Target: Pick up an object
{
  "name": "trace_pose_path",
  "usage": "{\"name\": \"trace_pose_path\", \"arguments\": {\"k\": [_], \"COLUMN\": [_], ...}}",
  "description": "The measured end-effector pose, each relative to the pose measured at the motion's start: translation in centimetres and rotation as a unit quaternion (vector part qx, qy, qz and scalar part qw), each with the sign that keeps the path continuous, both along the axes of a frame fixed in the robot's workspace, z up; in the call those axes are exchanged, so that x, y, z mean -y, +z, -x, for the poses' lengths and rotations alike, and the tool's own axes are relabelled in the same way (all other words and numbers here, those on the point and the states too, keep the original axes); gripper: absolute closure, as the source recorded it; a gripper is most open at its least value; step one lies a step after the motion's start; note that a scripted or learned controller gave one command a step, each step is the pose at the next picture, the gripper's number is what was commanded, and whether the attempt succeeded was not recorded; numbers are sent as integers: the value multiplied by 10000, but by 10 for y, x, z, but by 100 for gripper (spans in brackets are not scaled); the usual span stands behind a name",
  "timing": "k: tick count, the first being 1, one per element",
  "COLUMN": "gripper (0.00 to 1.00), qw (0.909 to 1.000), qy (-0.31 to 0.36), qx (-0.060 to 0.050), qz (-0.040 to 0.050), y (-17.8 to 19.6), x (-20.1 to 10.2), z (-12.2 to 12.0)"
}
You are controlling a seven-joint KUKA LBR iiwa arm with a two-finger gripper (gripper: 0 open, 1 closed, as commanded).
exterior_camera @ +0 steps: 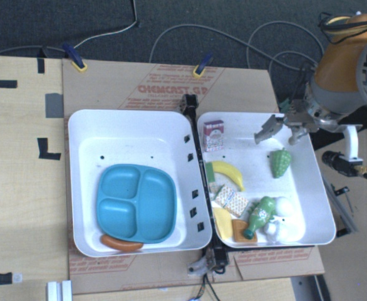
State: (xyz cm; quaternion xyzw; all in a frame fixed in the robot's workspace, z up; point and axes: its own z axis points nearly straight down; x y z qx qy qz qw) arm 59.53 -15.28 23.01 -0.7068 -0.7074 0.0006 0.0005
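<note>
Gripper [282, 131]: hangs over the upper right part of the right bin [315, 187], fingers spread apart, nothing between them; one finger reaches toward 9 o'clock, the other points down toward 6.
Nearest object: green bumpy piece [281, 162], probably toy grapes, lying on bare bin floor just beside the gripper at 6 o'clock.
Long axis of green piece: runs roughly 12 to 6, narrowing toward the 6 o'clock end.
Key relation: green piece sits apart from everything else, so likely the easiest grab; calls for a short drop toward 6 o'clock, fingers closing across the narrow width.
Other candidates: red and white carton [213, 135] at 9 o'clock from the gripper, against the bin's left wall; banana [228, 174] at about 8 o'clock, its curve running from 10 to 4.
Crowded corner: green bottle [258, 216], patterned packet [231, 200], yellow and orange pieces and a whitish item packed together at 6 to 7 o'clock, touching one another, harder to single out.
Left bin [83, 137]: blue divided plate [136, 202] with an orange sausage [122, 244] at its 6 o'clock edge, well apart from the gripper.
Hard to make out: height of the fingertips above the bin floor; whitish item blends into the bin; arm cut off at the right.
Task state: nothing lifted yet.
</note>
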Motion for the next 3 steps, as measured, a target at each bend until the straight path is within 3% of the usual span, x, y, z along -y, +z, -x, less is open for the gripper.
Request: {"name": "trace_pose_path", "arguments": {"k": [1, 2, 3], "gripper": [0, 0, 100], "qw": [10000, 10000, 10000], "qy": [7, -5, -2], "qx": [-12, 26, 31], "qz": [-7, 14, 17], "y": [-80, -144, -134], "x": [-56, -57, -57], "z": [-2, 19, 18]}}
